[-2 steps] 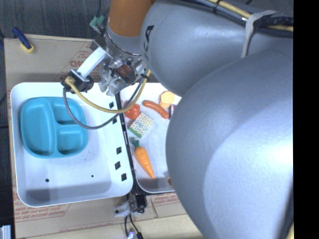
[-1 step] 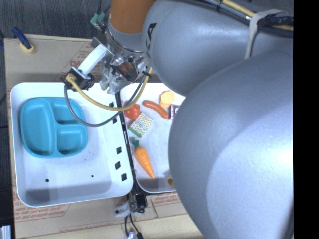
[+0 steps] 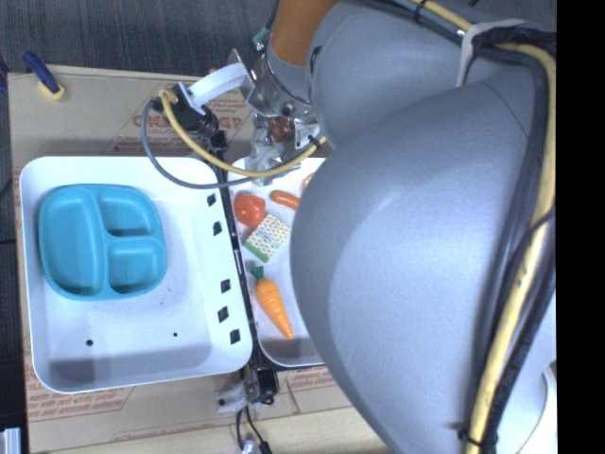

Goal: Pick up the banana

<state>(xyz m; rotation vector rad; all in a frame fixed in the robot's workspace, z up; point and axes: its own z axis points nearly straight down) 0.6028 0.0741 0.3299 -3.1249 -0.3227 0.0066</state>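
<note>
Over the right-hand bin, the grey arm covered most of the interior, with its claw low at the far end; whether the claw stood apart or together could not be told from where I stood. The banana could not be made out among the visible contents, and it was presumably under the arm's bulk, though that was a judgement only. In the exposed strip by the divider lay a carrot, a small patterned packet, a round red-orange piece and an orange-red piece, packed near one another. The left-hand bin carried a blue divided tray. The main risk, in my view, was a close on the wrong item or on nothing, since the pieces sat crowded beneath the claw. A second risk was the loose cable loop hanging by the wrist, which could snag on the bin wall. The bench was otherwise unobstructed.
</note>
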